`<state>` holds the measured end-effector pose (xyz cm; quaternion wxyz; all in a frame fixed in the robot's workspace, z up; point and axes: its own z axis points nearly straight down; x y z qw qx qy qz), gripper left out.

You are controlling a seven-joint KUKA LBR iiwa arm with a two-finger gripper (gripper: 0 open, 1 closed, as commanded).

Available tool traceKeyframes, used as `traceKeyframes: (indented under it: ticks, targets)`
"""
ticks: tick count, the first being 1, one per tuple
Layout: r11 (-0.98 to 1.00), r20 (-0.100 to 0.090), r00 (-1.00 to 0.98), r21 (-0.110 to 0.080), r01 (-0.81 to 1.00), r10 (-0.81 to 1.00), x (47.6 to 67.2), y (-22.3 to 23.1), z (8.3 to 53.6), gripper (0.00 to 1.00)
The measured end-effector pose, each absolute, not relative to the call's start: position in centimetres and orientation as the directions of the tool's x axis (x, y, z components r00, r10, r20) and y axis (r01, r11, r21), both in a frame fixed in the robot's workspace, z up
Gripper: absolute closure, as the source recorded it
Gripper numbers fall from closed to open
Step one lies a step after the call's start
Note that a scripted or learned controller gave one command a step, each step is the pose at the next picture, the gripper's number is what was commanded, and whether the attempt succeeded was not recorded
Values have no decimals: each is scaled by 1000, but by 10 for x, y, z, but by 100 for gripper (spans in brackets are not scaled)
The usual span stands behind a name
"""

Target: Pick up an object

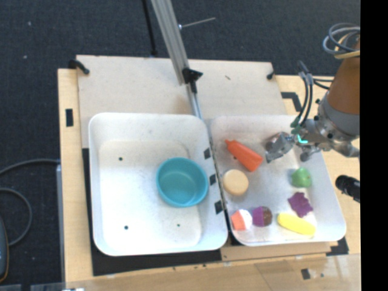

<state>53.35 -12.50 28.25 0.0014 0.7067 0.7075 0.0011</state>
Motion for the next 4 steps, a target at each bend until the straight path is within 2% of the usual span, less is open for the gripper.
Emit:
traceKeyframes:
  ticks: [2, 3, 4]
  targets:
    - [-2, -1, 2, -4, 1000, 1000, 552, -127, 176, 0]
    - [-2, -1, 2, -4, 1000, 1000, 549, -135, 116, 0]
    - [-7, -1, 7, 5, 1000, 1000, 552, -135, 130, 100]
